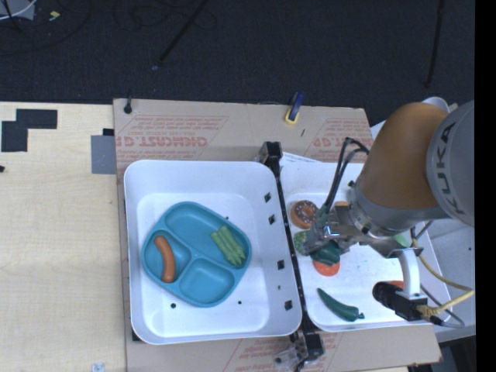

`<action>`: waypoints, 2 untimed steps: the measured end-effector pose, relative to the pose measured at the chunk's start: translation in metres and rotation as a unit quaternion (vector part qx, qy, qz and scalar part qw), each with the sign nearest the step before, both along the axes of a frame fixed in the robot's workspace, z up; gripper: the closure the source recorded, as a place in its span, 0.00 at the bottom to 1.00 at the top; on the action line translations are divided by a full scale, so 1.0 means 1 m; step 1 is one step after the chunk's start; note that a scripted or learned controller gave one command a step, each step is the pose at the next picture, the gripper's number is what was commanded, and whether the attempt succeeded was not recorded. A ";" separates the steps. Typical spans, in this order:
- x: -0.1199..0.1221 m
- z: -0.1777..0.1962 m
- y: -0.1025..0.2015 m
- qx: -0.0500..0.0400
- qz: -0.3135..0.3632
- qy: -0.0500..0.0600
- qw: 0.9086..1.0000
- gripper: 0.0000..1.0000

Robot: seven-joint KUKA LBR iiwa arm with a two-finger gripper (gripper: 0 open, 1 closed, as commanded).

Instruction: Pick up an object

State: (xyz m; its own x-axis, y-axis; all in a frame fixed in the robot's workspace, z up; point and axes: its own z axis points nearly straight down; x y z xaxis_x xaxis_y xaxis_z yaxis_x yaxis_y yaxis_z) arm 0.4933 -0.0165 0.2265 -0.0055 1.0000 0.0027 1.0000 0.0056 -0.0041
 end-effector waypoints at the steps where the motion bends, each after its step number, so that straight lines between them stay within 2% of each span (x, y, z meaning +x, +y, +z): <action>1: -0.004 -0.003 0.038 -0.001 -0.001 0.000 1.000 1.00; 2: -0.001 0.006 0.035 -0.001 -0.002 0.000 1.000 1.00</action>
